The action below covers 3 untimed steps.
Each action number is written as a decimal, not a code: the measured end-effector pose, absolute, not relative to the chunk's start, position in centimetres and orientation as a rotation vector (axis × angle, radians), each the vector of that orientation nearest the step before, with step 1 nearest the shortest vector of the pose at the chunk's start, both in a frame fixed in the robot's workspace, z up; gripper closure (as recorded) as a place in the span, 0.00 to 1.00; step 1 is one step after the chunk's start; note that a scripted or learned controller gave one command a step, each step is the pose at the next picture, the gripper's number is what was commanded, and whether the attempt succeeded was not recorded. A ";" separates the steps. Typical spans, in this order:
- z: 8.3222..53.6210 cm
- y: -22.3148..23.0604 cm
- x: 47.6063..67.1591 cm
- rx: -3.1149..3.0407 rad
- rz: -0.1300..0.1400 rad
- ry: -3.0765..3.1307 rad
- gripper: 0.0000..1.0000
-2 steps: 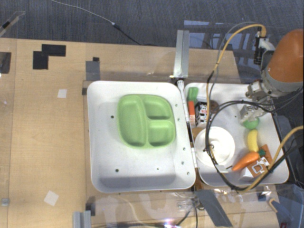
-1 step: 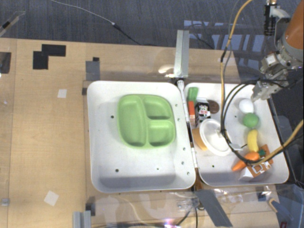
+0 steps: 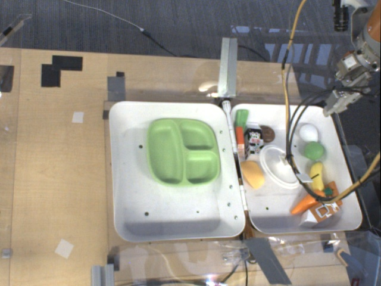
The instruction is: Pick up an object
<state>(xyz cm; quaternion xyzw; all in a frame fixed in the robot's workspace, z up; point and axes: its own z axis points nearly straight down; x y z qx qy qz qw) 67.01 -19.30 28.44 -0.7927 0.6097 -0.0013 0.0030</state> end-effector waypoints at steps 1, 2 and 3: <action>23.3 -19.4 66.9 -2.826 0.002 1.362 1.00; 27.8 -19.6 67.0 -2.941 -0.006 1.096 1.00; 18.0 -19.8 59.6 -3.005 -0.002 0.903 1.00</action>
